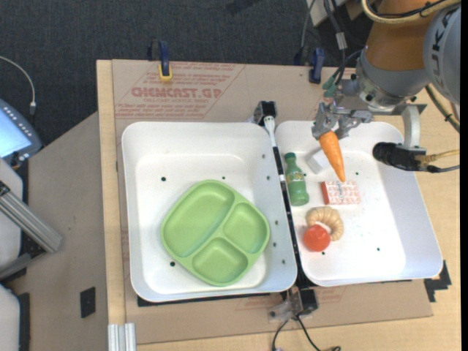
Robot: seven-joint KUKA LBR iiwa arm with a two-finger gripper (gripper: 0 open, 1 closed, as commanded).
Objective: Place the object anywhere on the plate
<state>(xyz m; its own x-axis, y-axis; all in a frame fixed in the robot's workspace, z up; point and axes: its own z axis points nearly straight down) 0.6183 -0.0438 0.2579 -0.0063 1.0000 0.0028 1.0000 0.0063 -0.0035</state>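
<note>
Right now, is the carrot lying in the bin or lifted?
Lifted: the carrot hangs tip-down from the gripper, above the right bin.

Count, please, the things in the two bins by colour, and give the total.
Green: 2, the plate and the bottle
Orange: 1, the carrot, between the hand's fingers
Red: 2, the tomato and the small box
Tan: 1, the croissant
Total: 6
</note>
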